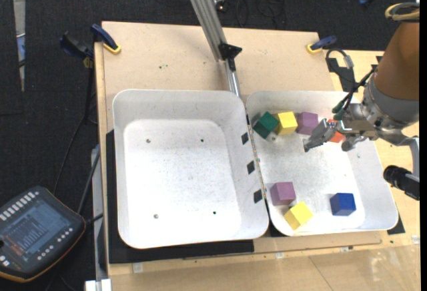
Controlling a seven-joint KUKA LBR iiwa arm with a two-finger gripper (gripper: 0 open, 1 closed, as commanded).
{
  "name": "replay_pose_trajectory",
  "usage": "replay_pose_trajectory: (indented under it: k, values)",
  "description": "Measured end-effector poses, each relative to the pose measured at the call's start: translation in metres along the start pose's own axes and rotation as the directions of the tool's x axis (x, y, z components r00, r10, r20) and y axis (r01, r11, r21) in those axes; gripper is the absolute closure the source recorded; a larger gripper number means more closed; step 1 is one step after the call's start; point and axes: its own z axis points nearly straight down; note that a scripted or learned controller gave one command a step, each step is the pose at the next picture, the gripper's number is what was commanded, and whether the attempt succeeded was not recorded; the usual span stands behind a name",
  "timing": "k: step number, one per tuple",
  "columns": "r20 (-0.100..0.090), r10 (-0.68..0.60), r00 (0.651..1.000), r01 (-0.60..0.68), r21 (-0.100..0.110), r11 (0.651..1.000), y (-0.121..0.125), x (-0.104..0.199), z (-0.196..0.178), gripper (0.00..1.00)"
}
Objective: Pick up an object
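My gripper point(331, 141) hangs over the upper right part of the right bin point(373, 176), just right of a row of three cubes: green point(267, 125), yellow point(287, 122) and purple point(307, 123). It is close beside the purple one. A small orange-red patch point(336, 138) shows at the gripper; I cannot tell if it is a separate object. Lower in the same bin lie a second purple cube point(283, 192), a second yellow cube point(298, 214) and a blue cube point(342, 203).
The left bin point(133, 116) sits beside the right one, sharing a middle rim. A metal pole point(207, 9) slants in from the top to that rim. Clamps point(105, 39) point(321, 44) hold the board's far corners.
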Motion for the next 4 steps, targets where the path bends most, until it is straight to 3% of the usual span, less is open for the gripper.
replay_pose_trajectory:
  k: [1, 4]
  values:
    - [0.000, 0.002, 1.000, -0.002, -0.003, 1.000, 0.000, 0.000, -0.002, 0.00]
    - [-0.001, 0.003, 1.000, -0.003, 0.004, 1.000, 0.004, 0.003, 0.180, 0.00]
